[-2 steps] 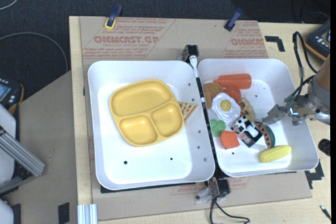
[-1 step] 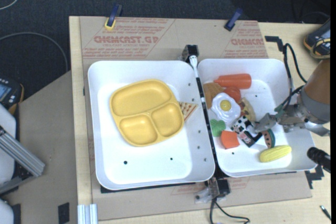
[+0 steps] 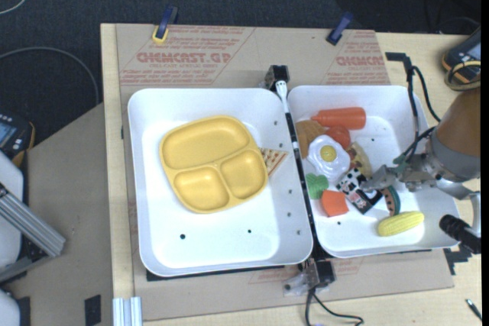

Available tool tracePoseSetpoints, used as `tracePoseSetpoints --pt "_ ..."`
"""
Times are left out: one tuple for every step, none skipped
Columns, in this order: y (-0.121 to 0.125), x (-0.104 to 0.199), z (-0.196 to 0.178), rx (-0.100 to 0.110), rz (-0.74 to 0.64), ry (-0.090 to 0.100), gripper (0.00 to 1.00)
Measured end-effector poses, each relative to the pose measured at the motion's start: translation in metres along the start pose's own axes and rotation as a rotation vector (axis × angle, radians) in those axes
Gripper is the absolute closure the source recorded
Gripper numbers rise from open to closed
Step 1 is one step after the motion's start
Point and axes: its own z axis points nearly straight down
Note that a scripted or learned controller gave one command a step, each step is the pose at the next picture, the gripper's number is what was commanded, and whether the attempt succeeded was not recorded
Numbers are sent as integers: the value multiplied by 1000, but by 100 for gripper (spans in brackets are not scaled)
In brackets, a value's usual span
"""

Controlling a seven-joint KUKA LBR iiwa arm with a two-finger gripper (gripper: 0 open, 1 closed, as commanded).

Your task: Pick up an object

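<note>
Now — end effector [image 3: 380, 179]: grip state unclear; low in right bin [image 3: 397, 99] | corn cob [image 3: 399, 223]: yellow, lying flat — nearby

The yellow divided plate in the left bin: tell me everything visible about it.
The yellow divided plate looks like smooth moulded plastic with rounded corners and three compartments: one large across the top, two smaller below. It lies flat and right side up in the left bin, turned slightly askew, in the upper middle of the floor. Nothing lies in its compartments. A tan waffle-patterned wedge lies at its right edge, seemingly touching it.
</note>
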Motion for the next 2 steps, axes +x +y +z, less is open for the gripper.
tracePoseSetpoints --pt "3 2 -10 -10 1 2 100" --pt "16 4 -65 3 0 -5 100"
